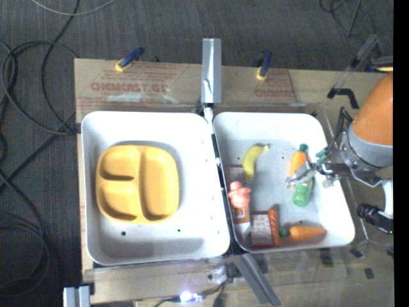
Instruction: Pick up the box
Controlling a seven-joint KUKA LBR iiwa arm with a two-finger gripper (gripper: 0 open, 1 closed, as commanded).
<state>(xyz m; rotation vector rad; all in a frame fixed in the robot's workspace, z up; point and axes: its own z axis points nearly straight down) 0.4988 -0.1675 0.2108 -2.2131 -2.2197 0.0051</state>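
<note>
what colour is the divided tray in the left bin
Yellow-orange. The divided plastic tray with three compartments shows plainly in the camera view, against the shallow white left bin.

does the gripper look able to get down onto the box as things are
Probably yes: the box lies uncovered at the right bin's near edge. The hot dog touching its right side could crowd the gripper, now above the green bottle.

The pincer [311, 173] hangs above the right bin [281, 123], well apart from the box [260, 229].

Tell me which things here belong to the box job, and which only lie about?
Job: box, gripper.
Lying about: banana, two carrots, green bottle, pink toy, yellow tray.
</note>
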